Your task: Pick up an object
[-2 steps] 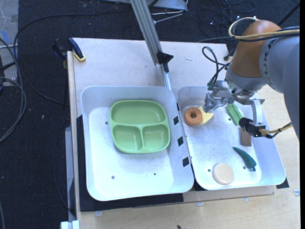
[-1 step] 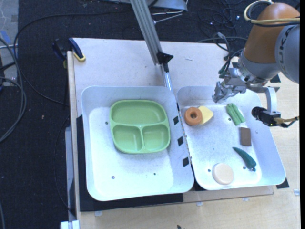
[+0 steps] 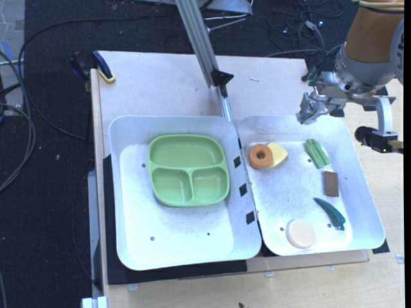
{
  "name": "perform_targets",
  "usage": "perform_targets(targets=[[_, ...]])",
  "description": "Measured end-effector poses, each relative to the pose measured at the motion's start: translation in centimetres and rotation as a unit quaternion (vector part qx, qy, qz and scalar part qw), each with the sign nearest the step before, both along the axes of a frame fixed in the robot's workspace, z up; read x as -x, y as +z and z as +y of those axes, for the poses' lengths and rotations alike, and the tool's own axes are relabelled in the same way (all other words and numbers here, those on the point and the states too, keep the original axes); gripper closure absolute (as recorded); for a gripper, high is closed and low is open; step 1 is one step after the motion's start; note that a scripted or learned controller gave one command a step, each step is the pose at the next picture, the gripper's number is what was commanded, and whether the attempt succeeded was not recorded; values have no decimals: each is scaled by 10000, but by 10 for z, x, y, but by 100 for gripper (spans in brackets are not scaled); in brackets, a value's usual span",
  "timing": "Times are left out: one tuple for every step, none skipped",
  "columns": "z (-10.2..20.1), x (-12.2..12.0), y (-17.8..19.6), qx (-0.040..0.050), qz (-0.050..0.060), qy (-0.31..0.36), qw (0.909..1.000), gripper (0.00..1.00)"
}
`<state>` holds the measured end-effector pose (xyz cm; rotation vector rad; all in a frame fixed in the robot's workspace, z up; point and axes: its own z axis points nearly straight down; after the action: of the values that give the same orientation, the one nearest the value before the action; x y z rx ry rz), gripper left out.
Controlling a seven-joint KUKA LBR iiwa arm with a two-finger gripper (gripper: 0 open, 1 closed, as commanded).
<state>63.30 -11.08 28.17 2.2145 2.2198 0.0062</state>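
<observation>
In the right bin (image 3: pixel 359 172) lie an orange donut (image 3: pixel 260 156) against a yellow wedge (image 3: pixel 277 153), a green bean bundle (image 3: pixel 316 153), a brown block (image 3: pixel 331 183), a teal pepper (image 3: pixel 331 212) and a cream round disc (image 3: pixel 300 233). My gripper (image 3: pixel 309 112) hangs above the bin's far edge, up and to the left of the green bundle, with nothing seen between its fingers. The grey arm with its orange band (image 3: pixel 376 18) reaches in from the upper right.
The left bin (image 3: pixel 128 191) holds a green three-compartment tray (image 3: pixel 189 169). A slanted metal pole (image 3: pixel 200 34) crosses behind the bins to a clamp (image 3: pixel 221 80). Cables lie on the dark floor beyond the bench.
</observation>
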Motion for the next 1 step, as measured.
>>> perform_targets(targets=[[0,-1,11,-5,21,-1,10000,100]])
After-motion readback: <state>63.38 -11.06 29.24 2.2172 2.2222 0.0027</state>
